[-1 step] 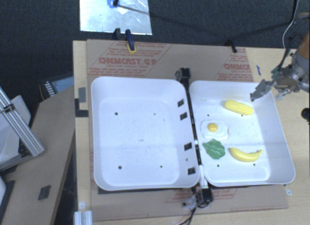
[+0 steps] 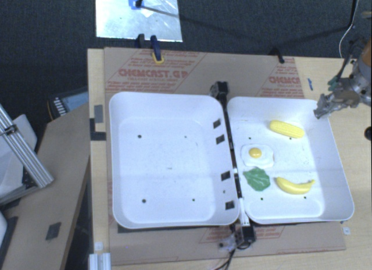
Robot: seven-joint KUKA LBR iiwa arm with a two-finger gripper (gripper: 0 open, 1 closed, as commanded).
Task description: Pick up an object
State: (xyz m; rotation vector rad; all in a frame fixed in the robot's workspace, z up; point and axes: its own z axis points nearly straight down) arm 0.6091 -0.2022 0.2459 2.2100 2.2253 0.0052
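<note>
Camera view: gripper [image 2: 323,110] sits at the far right rim of the right bin [image 2: 334,146], arm coming in from the right edge. Fingers look close together, narrow gap, nothing between them. It hangs over the bin's upper right corner, apart from every object.

Four toys lie in the right bin, all left of and nearer the camera than the gripper:
- Corn cob [image 2: 286,128], yellow, closest to the gripper, just to its left and slightly nearer the camera. Long axis runs roughly left-right, right end tipped a little toward the camera.
- Fried egg [image 2: 257,156], white with yellow yolk, further left of the gripper, near the divider between bins. Round and flat, no clear long axis.
- Green leaf piece [image 2: 256,178], likely lettuce, directly camera-side of the egg, touching or nearly touching it; cannot tell which.
- Banana [image 2: 294,185], yellow, camera-side of the gripper and a bit left, well apart from it. Long axis roughly left-right, curve bowing toward the camera, both tips turned up away from the camera; right tip darker.

Left bin [image 2: 168,158] lies well to the gripper's left, past the divider clips.

Both bins rest on a cardboard sheet [image 2: 174,71] on the bench. A metal plate [image 2: 138,7] lies beyond the bench, far left of the gripper.
</note>
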